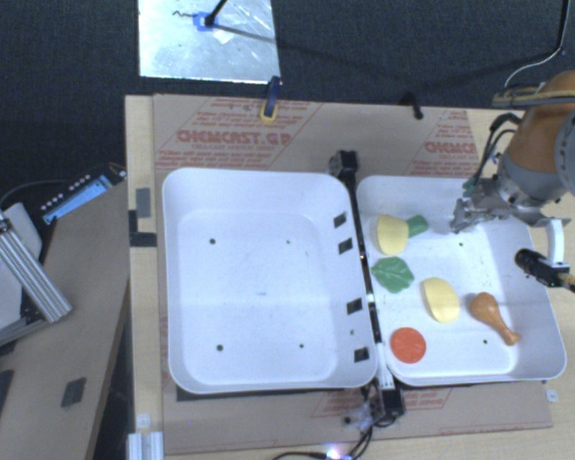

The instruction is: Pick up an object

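Right bin (541, 357) holds five items: pale yellow piece with green end (394, 233), green leaf shape (393, 273), yellow lump (441, 299), red disc (408, 344), brown drumstick shape (494, 316). All lie apart from one another. Gripper (463, 216) hangs over bin's far part, right of yellow-green piece; nothing between its fingers; small and blurred, spread or pressed together — cannot tell. Arm cut off at right edge. Left bin (259, 195) offers open floor. Cardboard underlay (235, 130) reads "CHEMCAST GP".
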`<state>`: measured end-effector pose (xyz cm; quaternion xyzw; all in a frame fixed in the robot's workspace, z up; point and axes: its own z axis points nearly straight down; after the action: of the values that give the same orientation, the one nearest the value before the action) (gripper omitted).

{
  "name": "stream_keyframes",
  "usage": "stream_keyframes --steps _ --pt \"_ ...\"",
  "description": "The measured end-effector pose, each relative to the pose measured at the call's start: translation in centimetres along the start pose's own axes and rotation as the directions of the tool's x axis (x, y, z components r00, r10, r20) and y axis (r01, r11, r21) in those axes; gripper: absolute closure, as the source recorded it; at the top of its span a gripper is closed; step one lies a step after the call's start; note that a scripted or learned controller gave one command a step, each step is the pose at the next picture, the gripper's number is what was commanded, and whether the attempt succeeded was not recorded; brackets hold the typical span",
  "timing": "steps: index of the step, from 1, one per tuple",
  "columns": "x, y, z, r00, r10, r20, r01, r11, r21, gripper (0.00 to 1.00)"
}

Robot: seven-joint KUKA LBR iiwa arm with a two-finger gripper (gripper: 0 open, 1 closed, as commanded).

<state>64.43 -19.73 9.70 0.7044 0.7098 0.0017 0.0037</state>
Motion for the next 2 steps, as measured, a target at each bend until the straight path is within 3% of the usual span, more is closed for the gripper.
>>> stream_keyframes --steps 1,2 --pt "4.0 -0.2 -10.6 1.000 -0.001 -0.002 0.000 1.000 -0.005 1.00" --pt "-1.3 2.8 -23.9 1.000 0.007 0.006 -0.007 1.000 -0.012 1.00"
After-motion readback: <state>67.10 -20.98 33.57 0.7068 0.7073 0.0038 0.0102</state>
